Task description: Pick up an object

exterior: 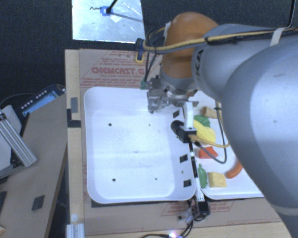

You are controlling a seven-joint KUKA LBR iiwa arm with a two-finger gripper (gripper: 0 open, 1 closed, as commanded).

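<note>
Claw [155,104] over left bin [102,133], grip state unclear.
Toys sat right of it in the other bin: yellow corn [204,132], green piece [200,120]. No pick likely there.

Silver sheet [107,12] (shiny) lies beyond brown board [111,69].

One fixed camera above the bench [74,133], slanted down — close, both white bins [97,148] framed
</note>
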